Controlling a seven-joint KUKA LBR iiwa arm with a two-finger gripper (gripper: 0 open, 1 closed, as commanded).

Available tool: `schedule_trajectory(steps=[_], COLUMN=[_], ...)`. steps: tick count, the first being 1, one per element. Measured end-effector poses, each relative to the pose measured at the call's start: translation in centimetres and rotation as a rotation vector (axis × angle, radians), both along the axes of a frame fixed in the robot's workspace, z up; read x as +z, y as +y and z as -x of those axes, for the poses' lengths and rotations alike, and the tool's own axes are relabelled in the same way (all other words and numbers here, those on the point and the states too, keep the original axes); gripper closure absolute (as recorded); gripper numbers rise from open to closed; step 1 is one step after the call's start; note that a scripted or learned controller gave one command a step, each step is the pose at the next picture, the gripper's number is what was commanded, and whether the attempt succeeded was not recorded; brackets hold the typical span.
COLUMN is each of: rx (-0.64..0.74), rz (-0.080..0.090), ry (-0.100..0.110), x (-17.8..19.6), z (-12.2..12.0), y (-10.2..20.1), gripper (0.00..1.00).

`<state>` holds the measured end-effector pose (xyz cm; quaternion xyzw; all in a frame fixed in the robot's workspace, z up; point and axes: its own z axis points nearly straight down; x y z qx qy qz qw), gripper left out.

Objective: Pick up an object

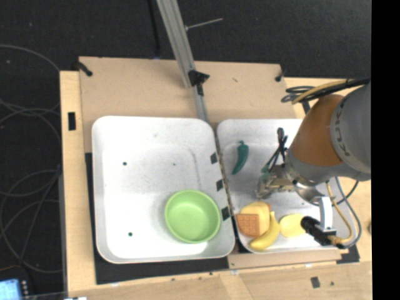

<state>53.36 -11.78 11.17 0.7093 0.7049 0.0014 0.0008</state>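
Two white bins (125,167) sit on a tan bench (137,86) over black floor (62,17); pincer (270,187) state unclear.

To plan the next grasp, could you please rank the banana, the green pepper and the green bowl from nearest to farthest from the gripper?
From the gripper:
1. Banana, just below it in the right bin.
2. Green pepper, up-left, same bin.
3. Green bowl, far left, in the left bin.

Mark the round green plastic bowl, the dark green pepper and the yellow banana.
round green plastic bowl (192,215), camera view, on its inner floor
dark green pepper (240,157), camera view, middle of its body
yellow banana (269,235), camera view, middle of its curved body
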Motion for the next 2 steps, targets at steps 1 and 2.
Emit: schedule_trajectory(steps=[1,2], rx=[0.003,0.009], rz=[0.002,0.003], ry=[-0.005,-0.006], x=[6.2,12.3], z=[0.2,-0.5], y=[-0.6,-1.4], gripper=[1.0,1.0])
